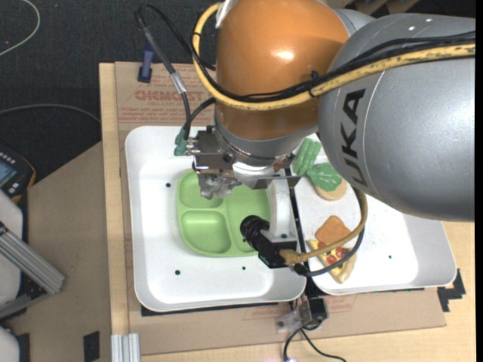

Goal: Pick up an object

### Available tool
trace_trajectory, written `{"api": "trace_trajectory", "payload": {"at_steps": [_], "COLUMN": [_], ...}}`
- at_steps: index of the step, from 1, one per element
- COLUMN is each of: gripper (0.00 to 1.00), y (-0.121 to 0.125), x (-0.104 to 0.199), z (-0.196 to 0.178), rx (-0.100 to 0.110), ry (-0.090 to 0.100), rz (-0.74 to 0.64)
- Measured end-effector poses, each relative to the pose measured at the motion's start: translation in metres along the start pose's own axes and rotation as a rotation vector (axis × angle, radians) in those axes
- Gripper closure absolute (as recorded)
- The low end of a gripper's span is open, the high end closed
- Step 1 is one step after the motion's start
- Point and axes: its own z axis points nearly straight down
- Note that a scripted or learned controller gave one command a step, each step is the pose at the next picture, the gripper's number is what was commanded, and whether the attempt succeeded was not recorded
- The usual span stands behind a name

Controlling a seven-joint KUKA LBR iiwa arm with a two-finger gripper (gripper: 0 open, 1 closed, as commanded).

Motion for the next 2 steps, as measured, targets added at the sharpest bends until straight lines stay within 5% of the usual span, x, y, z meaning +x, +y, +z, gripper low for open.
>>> {"api": "trace_trajectory", "payload": {"at_steps": [1,2], "gripper": [1.00,1.00], "y": [0.012,0.031], "x": [0.000,-0.040], "z": [-0.156,-0.067], "rx": [-0.036,-0.008], "ry": [0.013,0.000], "rz": [0.005,0.012]}}
